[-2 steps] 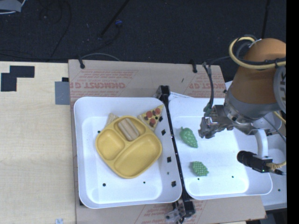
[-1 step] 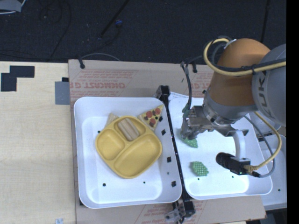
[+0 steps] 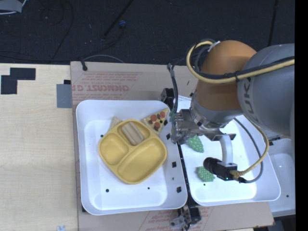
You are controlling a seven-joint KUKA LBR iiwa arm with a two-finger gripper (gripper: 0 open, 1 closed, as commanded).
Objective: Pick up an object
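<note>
While the pincer [image 3: 180,131] hangs over the right bin's [image 3: 255,189] left edge, beside a green object [image 3: 195,143], I cannot tell its state.

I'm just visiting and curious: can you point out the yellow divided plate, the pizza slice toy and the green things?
yellow divided plate [image 3: 139,162], camera view, its large front compartment.
pizza slice toy [image 3: 157,120], camera view, its topped middle.
green things [image 3: 205,173], camera view, the lower piece's middle.

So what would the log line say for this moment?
claw: low at bins' divider | beside: green textured piece | left bin: yellow divided plastic plate | grasp: unconfirmed
</note>
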